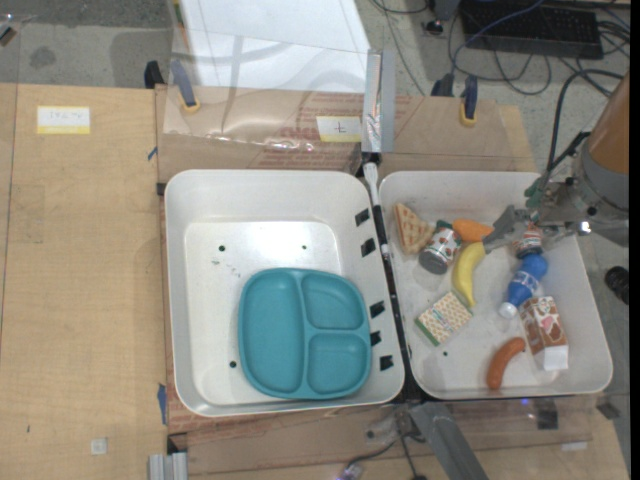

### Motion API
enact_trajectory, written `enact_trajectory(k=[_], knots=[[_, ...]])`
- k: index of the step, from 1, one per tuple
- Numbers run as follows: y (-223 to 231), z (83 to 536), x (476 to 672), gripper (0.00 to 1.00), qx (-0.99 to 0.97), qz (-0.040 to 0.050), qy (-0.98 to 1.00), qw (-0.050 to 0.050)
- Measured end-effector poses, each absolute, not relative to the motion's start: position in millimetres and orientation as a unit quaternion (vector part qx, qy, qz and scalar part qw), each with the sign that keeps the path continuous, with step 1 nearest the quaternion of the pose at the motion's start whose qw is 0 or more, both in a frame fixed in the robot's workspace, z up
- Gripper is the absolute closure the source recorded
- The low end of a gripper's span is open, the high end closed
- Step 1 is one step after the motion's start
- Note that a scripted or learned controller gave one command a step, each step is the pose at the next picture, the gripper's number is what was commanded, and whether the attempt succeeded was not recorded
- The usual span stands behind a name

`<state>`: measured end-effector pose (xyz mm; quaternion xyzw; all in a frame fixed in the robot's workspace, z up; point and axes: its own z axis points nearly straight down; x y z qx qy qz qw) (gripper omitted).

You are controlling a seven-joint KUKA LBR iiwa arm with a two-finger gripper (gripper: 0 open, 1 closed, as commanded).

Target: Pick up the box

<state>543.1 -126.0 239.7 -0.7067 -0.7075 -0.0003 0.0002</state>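
The box is small and flat, cream with a green pattern. It lies tilted on the floor of the right bin, near that bin's front left. My gripper hangs over the back of the same bin, above and to the right of the box and well apart from it. It is close to the top of a blue bottle and an orange carrot-like piece. Nothing is seen held in it.
Around the box lie a banana, a can, a waffle wedge, a sausage and a red-and-white carton. The left bin holds a teal divided plate.
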Motion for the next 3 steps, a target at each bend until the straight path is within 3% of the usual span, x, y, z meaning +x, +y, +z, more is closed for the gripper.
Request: enact_trajectory(k=[1,2,3], knots=[[-72.7,154.4,494.7,0.00,-0.680,0.0000,-0.733,0.000],[-69.4,91.4,485.7,0.00,-0.698,-0.0005,-0.716,0.000],[-73.1,101.1,485.7,1.00,-0.701,-0.0008,-0.713,-0.002]])
